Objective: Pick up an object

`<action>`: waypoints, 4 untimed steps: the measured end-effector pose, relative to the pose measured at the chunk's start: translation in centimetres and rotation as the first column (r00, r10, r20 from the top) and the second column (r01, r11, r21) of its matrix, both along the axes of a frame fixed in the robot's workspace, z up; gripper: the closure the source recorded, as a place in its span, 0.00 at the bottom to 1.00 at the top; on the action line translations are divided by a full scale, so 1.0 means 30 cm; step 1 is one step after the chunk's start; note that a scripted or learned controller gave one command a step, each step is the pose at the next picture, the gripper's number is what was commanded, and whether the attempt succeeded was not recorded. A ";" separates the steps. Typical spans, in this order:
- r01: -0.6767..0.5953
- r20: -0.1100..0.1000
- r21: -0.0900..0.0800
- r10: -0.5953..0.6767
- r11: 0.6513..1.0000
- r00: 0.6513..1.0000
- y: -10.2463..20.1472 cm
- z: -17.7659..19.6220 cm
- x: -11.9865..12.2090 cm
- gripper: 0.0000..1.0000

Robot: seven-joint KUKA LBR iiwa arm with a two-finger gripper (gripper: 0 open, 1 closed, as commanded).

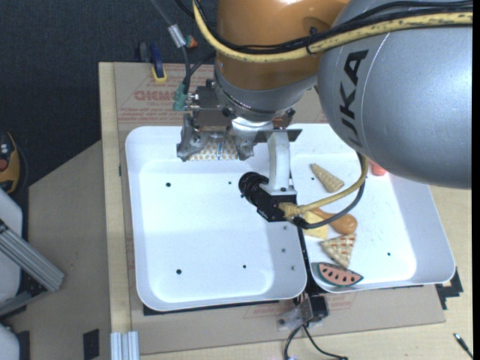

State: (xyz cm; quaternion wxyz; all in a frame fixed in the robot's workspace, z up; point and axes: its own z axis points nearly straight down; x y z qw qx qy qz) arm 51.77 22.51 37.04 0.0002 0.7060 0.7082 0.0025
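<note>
My gripper (215,147) hangs low over the far edge of the left bin (202,276), under the orange band of the arm. Its two grey fingers (187,145) stand apart, so it is open. A small checkered tan object (211,154) lies between them against the bin's back wall, mostly hidden by the wrist. I cannot tell if the fingers touch it. The right bin (420,238) holds a tan cone (327,177), an orange piece (341,222), a waffle wedge (339,249) and a watermelon slice (337,275).
A black fitting with a yellow cable (264,195) hangs from the arm over the ridge between the bins. The arm's grey body covers the back of the right bin. A red item (377,171) peeks out beneath it. Cardboard (120,126) borders the bins.
</note>
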 end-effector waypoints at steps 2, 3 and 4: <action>0.000 -0.014 -0.007 0.000 1.000 1.000 0.003 -0.161 -0.134 1.00; 0.001 0.010 0.004 -0.001 1.000 1.000 -0.002 0.272 -0.126 1.00; 0.005 -0.016 -0.009 -0.005 1.000 1.000 -0.003 -0.171 -0.109 1.00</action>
